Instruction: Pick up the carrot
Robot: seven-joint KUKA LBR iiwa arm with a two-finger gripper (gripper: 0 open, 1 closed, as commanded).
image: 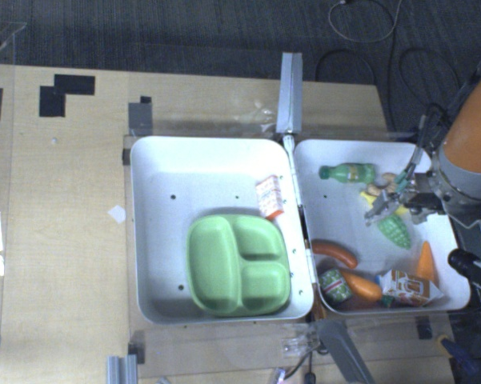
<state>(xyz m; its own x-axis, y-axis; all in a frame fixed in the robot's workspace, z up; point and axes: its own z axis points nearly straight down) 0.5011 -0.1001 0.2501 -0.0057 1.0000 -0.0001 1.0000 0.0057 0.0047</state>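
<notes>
Here the carrot (426, 264) lies at right edge of the right bin (360, 147), near the front corner, approx. upright. It looks light, stiff, smooth, so probably slippery; grip at thick middle. Gripper (386, 202) hovers mid-bin; its grip state I cannot tell.

A pale wooden surface (56, 238) marked with black tape squares (64, 93) at its far left meets dark grey carpet floor (160, 18) beyond, where thin black cables (366, 14) loop.
</notes>
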